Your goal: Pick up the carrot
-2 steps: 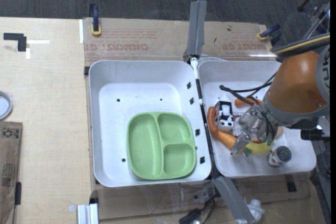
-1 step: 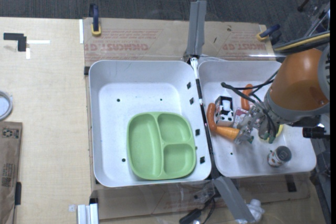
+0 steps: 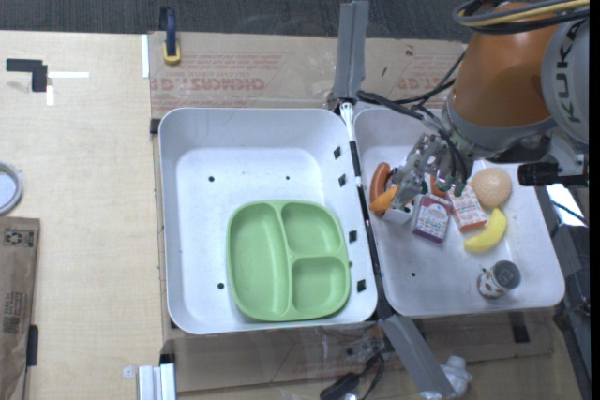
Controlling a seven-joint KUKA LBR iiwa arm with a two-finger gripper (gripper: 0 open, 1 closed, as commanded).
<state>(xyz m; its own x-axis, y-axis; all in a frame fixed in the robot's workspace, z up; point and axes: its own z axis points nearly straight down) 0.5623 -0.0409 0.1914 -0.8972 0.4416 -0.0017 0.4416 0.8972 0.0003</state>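
The carrot (image 3: 379, 188) is a short orange piece with a reddish top. It lies against the left wall of the right bin (image 3: 525, 295). My gripper (image 3: 409, 189) hangs low just to its right, at the end of the grey and orange arm, close to or touching the carrot. The wrist and cables hide the gripper's tips, and the carrot still rests on the bin floor.
A small purple-and-white box (image 3: 431, 221), a red-and-white box (image 3: 469, 214), a banana (image 3: 486, 232) and a pale round fruit (image 3: 492, 187) crowd the bin right of the gripper. A little jar (image 3: 497, 278) stands near the front. The left bin (image 3: 187, 201) holds a green divided plate (image 3: 289, 259).
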